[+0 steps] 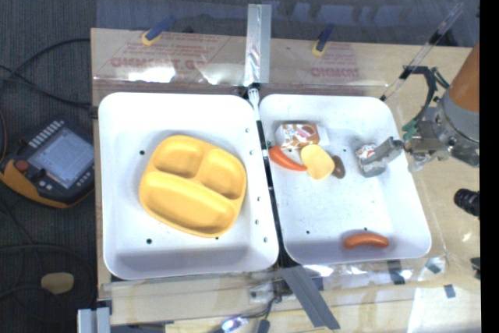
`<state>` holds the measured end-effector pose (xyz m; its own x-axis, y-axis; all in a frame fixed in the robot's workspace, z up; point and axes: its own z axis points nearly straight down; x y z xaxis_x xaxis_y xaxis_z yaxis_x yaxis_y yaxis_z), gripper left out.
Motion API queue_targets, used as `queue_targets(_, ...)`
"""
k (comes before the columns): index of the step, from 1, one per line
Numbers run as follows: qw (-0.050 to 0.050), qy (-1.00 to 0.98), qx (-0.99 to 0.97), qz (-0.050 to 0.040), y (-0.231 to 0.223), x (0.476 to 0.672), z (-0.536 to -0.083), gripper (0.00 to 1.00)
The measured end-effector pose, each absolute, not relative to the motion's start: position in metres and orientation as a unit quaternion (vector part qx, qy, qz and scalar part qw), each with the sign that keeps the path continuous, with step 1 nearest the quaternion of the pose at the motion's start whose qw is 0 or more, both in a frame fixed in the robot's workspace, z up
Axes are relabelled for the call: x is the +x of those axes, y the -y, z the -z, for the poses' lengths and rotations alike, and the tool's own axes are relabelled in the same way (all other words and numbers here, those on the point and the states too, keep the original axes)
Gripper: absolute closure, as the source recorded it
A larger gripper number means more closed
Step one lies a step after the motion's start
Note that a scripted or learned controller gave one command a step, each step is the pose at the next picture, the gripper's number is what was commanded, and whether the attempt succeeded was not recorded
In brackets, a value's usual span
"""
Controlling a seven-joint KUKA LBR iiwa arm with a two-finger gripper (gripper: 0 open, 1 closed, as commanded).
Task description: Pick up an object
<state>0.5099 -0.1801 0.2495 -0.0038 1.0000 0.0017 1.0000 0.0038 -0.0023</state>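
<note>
Found the yellow divided plate (193, 185) at nine o'clock in the left bin (125, 246), and the gripper (374, 157) at three o'clock, low in the right bin (401, 207) beside a yellow disc (317, 162). Could not tell how the jaws stood or whether they held anything. Judged an empty close likely, through misalignment with the small crowded pieces.

Arm at right edge — hand (380, 156) low

A yellow tray (193, 185) lies in the left bin (117, 246); the gripper (376, 157) hovers in the right bin (405, 222) near a sausage (366, 241).
</note>
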Motion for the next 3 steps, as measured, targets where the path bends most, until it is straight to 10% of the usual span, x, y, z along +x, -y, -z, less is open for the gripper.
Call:
queue_targets(1,0.000,0.704,-0.710,-0.0011,0.180,0.604,-0.143,0.00)
queue_targets(3,-0.028,0.758,-0.651,0.0145,0.203,0.576,-0.118,0.00)
